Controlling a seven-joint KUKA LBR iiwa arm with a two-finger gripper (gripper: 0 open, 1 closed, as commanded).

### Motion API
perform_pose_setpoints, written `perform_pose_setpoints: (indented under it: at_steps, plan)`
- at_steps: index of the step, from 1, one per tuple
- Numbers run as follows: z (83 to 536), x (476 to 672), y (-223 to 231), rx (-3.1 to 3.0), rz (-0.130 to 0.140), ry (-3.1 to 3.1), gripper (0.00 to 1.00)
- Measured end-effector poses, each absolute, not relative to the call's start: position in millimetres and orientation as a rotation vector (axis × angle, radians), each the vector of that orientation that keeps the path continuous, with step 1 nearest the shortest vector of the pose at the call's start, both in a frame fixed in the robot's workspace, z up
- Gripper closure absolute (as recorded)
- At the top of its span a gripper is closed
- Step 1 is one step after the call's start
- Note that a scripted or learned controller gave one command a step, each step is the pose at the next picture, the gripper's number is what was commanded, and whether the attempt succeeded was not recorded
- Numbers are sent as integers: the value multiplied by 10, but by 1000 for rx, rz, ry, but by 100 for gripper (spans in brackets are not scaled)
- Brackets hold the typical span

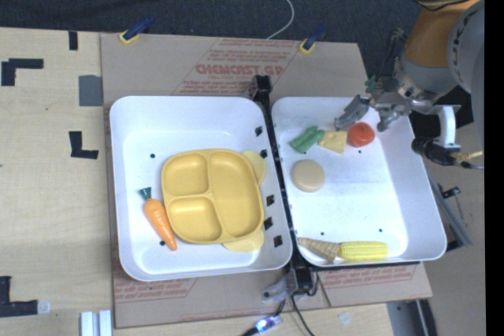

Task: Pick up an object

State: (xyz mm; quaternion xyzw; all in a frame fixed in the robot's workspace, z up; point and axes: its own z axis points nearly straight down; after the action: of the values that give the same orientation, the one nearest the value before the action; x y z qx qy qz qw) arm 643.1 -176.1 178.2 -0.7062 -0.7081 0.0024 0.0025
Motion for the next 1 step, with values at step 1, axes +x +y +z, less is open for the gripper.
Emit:
perform_pose_setpoints:
  at_steps: [1]
  plan:
    - [1196,6328,-1720,-2215,7,-2220,0]
